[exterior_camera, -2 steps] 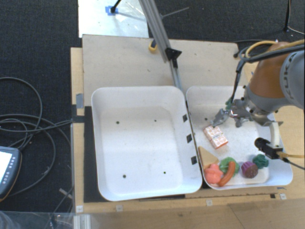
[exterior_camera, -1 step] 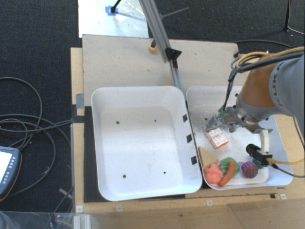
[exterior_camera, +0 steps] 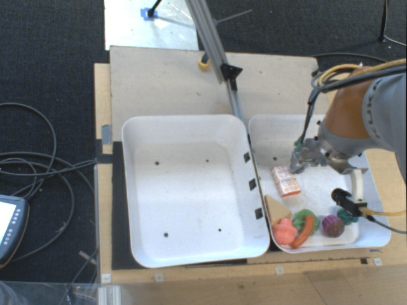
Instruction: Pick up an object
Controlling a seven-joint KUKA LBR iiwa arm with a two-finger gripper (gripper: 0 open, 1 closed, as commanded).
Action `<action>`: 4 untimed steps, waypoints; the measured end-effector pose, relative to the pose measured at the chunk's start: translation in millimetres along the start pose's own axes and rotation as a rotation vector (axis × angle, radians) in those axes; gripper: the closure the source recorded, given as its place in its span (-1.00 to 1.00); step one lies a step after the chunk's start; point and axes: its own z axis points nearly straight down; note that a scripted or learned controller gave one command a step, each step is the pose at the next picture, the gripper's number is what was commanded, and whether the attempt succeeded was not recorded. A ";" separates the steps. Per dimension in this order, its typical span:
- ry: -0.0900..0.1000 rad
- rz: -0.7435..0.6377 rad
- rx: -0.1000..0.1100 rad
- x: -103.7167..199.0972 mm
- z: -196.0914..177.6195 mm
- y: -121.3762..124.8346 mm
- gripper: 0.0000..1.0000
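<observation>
The gripper (exterior_camera: 304, 159) hangs over the right bin (exterior_camera: 270, 129), just beside a small carton (exterior_camera: 286, 180) (fingers' state: cannot tell). Toy food (exterior_camera: 299, 227) crowds the bin's near edge

The gripper (exterior_camera: 299, 164) hangs over the right bin (exterior_camera: 270, 132), just beside a small carton (exterior_camera: 286, 181); toys crowd the bin's near edge.

No legible text anywhere. The small red-and-white rectangular carton (exterior_camera: 287, 181) in the right white bin (exterior_camera: 267, 132) has printing, too small to read.
</observation>
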 end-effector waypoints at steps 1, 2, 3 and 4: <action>-0.001 -0.003 0.002 2.3 -57.8 -6.8 1.00; -0.001 -0.005 0.002 3.8 -101.7 -6.7 1.00; -0.002 -0.005 0.000 3.5 -152.0 -4.6 1.00; 0.001 -0.009 0.006 46.8 -148.3 0.1 1.00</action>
